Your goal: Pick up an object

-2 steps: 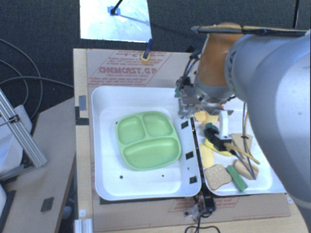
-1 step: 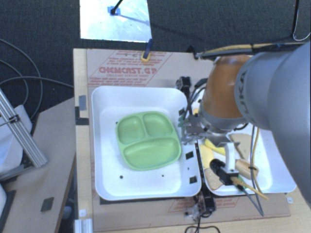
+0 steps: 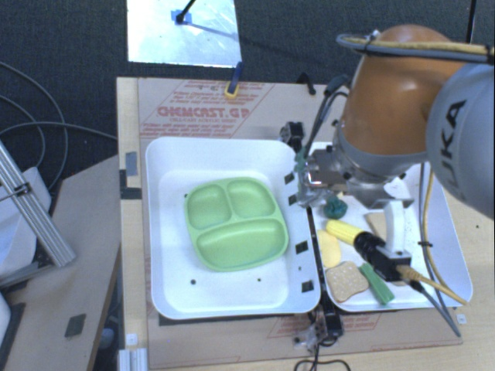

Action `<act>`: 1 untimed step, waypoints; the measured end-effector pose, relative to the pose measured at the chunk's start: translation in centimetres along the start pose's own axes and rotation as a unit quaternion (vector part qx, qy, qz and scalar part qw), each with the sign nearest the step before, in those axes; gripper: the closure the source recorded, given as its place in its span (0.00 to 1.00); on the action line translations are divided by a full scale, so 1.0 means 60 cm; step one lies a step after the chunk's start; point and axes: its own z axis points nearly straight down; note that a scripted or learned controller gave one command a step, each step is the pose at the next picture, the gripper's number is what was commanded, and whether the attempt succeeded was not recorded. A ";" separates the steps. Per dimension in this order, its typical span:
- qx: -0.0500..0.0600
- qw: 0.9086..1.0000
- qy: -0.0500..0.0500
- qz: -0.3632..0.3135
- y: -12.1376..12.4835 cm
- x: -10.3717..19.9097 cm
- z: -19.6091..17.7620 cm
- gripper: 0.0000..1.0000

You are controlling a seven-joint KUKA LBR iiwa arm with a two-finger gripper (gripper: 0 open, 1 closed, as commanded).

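The right bin (image 3: pixel 452 273) holds several small things: a teal lump (image 3: pixel 335 206), a bright yellow piece (image 3: pixel 340 230), a pale yellow piece (image 3: pixel 329 250), a slice of toy bread (image 3: pixel 348 281), a green stick (image 3: pixel 377 286) and a tan piece (image 3: pixel 376 222). The grey and orange arm hangs over this bin and covers its far half. My gripper (image 3: pixel 312 179) sits low at the bin's left wall, just above and left of the teal lump. Nothing can be seen held in it.
A green divided plate (image 3: pixel 234 222) lies in the left bin (image 3: pixel 166 207). The wall between the two bins runs right under the gripper. Cardboard (image 3: pixel 205 107) lies behind the bins, and a metal rail (image 3: pixel 31 207) stands at the far left.
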 end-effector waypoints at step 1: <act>0.003 1.000 -0.003 0.004 0.181 -0.022 0.191 1.00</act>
